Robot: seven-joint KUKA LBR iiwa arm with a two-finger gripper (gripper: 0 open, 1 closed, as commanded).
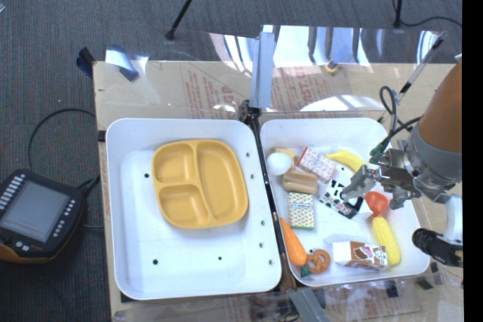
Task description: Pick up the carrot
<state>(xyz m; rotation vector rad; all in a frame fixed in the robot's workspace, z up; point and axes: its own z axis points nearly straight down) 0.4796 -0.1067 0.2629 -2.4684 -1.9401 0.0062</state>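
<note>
The carrot (pixel 292 240) is orange with a green stub at its near end. It lies at a slant along the left wall of the right bin (pixel 392 133), near the front. My gripper (pixel 353 196) hangs over the middle of that bin, to the right of the carrot and further back, well apart from it. It sits above a black-and-white spotted item (pixel 330 193), with a red tomato (pixel 376 202) just to its right. Nothing of the carrot is covered.
The right bin also holds a white egg (pixel 279 162), a bread roll (pixel 300 181), a small carton (pixel 315 162), a banana (pixel 346 159), a green box (pixel 302 210), a pretzel (pixel 318 261), a corn cob (pixel 386 240) and a snack box (pixel 361 255). A yellow divided plate (pixel 201 182) lies in the left bin (pixel 128 237).
</note>
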